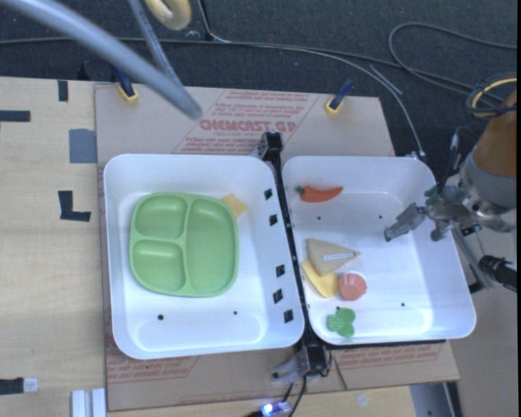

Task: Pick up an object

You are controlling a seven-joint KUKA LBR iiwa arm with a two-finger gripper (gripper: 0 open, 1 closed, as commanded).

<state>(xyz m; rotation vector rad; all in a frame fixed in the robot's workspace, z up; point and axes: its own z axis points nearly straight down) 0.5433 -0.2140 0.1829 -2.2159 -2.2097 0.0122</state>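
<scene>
In the right bin (417, 172) lie an orange carrot (319, 193) near the back left, a beige wedge (332, 255), a yellow piece (317, 279) under it, a pink ball (352, 286) and a small green item (340, 321) near the front. My gripper (421, 225) hangs over the right side of this bin, well right of the wedge. It is open and nothing sits between its fingers (403, 223).
The left bin (122, 320) holds a green divided plate (184, 243) with a small yellow piece (234, 204) at its back right corner. A black divider (282, 259) separates the bins. Cables (399, 102) run behind the bench.
</scene>
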